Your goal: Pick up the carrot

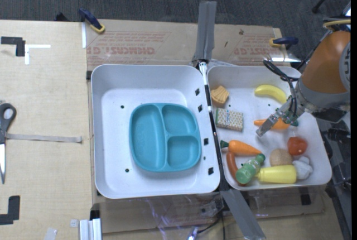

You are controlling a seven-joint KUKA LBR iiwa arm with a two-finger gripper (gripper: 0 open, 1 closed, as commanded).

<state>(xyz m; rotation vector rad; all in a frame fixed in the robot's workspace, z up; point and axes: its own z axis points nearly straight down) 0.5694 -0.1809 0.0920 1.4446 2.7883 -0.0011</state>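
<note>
Below-left of the pincer (271, 124), near but apart, the carrot (244, 148) lies flat in the right bin (245, 78). Long axis runs roughly left-right, slightly tilted; green stub end left toward the bin divider, tapered tip right. Looks like approach step, nothing grasped. Pincer sits low over a small orange piece (279, 125), near the banana (270, 92); can't tell if it's wide or narrow. Next move likely calls for shifting down-left over the carrot's middle and closing across its short width. Crowded: cracker block (229, 119) above, green bottle (249, 170) and yellow piece (276, 174) below. Left bin (106, 133) holds a teal tray (165, 137).
</note>
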